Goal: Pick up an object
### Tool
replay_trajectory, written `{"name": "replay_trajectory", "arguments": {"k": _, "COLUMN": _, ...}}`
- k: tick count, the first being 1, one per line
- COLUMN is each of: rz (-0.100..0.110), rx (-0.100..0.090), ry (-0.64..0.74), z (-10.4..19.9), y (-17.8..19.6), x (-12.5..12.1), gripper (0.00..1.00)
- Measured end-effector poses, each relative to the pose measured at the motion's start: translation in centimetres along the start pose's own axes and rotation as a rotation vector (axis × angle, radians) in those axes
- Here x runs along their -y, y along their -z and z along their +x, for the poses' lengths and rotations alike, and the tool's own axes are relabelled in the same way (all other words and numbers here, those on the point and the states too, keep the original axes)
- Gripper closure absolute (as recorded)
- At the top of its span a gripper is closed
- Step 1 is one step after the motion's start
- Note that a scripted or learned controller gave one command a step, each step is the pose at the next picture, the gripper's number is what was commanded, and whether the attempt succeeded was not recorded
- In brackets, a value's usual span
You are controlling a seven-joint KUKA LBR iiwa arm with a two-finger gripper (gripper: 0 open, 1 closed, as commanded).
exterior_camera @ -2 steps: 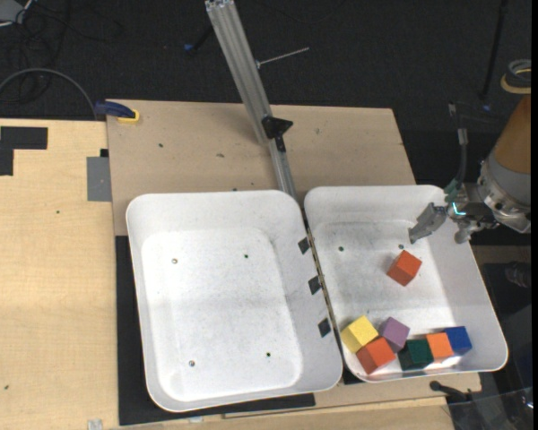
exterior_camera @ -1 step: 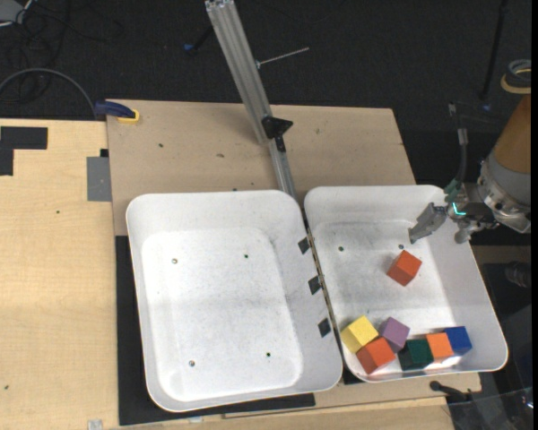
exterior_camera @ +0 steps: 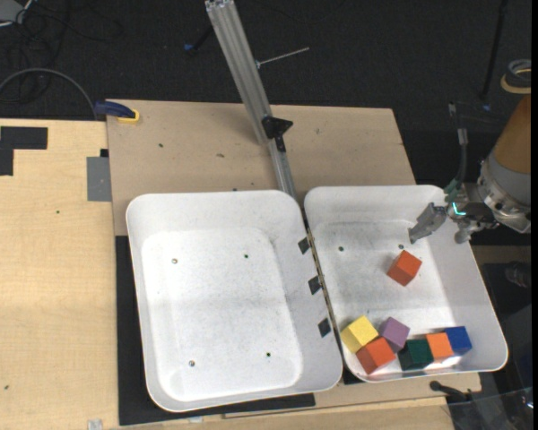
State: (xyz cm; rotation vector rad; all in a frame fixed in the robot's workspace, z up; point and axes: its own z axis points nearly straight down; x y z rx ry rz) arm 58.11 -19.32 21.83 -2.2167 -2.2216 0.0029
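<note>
Currently gripper (exterior_camera: 446, 221) spread wide, holding nothing, over the right bin (exterior_camera: 363, 206); orange-red cube (exterior_camera: 403, 267) lies just below-left of its fingertips, apart.

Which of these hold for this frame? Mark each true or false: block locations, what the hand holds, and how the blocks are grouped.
1. All blocks lie in the right bin. True.
2. The hand grips the lone orange block. False: the block rests on the bin floor, apart from the hand.
3. A yellow block sits in the cluster at the bin's near edge. True.
4. The purple block lies in the left bin. False: it sits in the right bin's cluster.
</note>
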Motion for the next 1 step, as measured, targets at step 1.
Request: {"name": "replay_trajectory", "arguments": {"k": 1, "rz": 0.0, "rx": 0.0, "ry": 0.0, "z": 0.0, "y": 0.0, "x": 0.0, "gripper": 0.0}}
